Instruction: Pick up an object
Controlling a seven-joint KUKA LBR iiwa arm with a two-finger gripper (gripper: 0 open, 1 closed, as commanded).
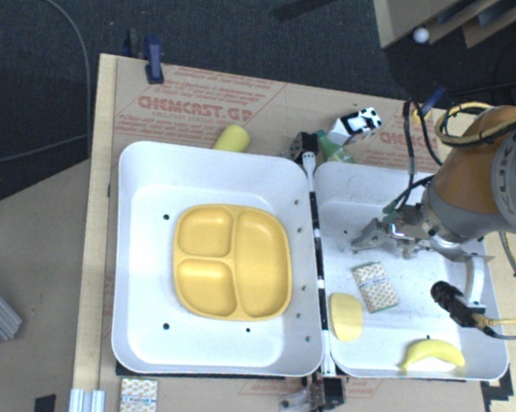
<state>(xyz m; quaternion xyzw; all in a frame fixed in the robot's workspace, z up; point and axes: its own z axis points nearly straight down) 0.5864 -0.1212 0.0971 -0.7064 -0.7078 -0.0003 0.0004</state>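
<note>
Overhead view of the surface (280, 109) with two white bins side by side.

At the rear left corner, a blue clamp (152, 57) sits on the surface edge. At the front, a small printed sachet (138, 401) lies outside the bins.

The left bin (138, 260) holds a yellow divided plate (232, 263), which lies flat near the bin's centre with its three compartments facing up. Behind this bin, a yellow cylinder (232, 138) lies on the bare surface. Further right, a black-and-white item (359, 122) lies near the gap between the bins.

The right bin (354, 190) holds three loose objects. A pale yellow piece (347, 316) rests against the bin's left wall. A patterned packet (376, 287) lies just beside and behind it. A banana (433, 355) lies well apart from both, near the front right corner.

The arm (488, 174) reaches in from the right, and the gripper (374, 236) sits low over the rear half of the right bin, pointing left, just behind the patterned packet. Whether the gripper is open or closed cannot be told. No object is seen held in it, and all three objects lie on the bin floor.
</note>
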